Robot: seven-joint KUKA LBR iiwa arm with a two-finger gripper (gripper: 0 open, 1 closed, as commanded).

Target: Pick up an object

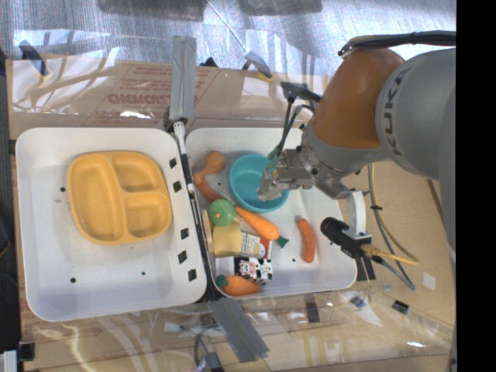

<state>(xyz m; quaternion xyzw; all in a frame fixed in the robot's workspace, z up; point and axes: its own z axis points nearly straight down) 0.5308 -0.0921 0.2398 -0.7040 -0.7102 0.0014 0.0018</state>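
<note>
The right bin [329, 273] carries all loose objects, which lie crowded against its left wall and near edge; this leaves the right half mostly bare for the arm to enter.

At the near edge lies one carrot [239, 285]. Just beyond it stands one black-and-white patterned box [254, 269], touching one small carton [249, 245] and one pale yellow block [222, 241]. One green round fruit [221, 211] sits on the far side of that block. A second carrot [260, 223] lies diagonally toward the bin centre. One red-orange sausage [308, 240] lies apart, toward the right wall.

Farther back, one teal bowl [256, 183] stands upright near the centre. One drumstick [208, 173] lies against the left wall.

The gripper [273, 186] is positioned at the bowl's right rim, which suggests the bowl is the target. Whether the fingers are open, closed or gripping cannot be determined.

The left bin [39, 285] carries one yellow compartment tray [118, 196], toward its far half.
</note>
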